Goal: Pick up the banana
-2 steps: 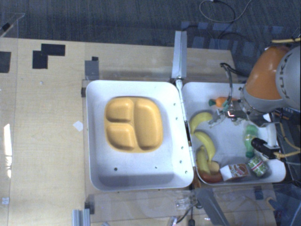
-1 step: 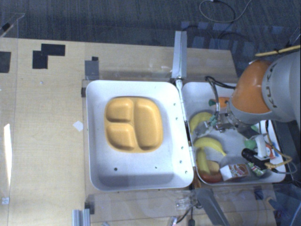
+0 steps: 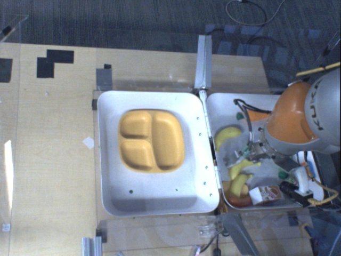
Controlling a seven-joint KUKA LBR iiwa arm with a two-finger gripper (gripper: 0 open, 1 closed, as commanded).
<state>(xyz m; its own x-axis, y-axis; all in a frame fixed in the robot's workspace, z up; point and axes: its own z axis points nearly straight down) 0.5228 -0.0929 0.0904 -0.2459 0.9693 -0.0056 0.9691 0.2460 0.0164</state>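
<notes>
A yellow banana (image 3: 228, 135) is seen lying in the right bin (image 3: 213, 111), close to that bin's left wall and in its upper half. It is curved, with its arch turned upward in the view and one end pointing down toward the left wall. Its right end is met by clutter, so that its full length cannot be made out.
</notes>
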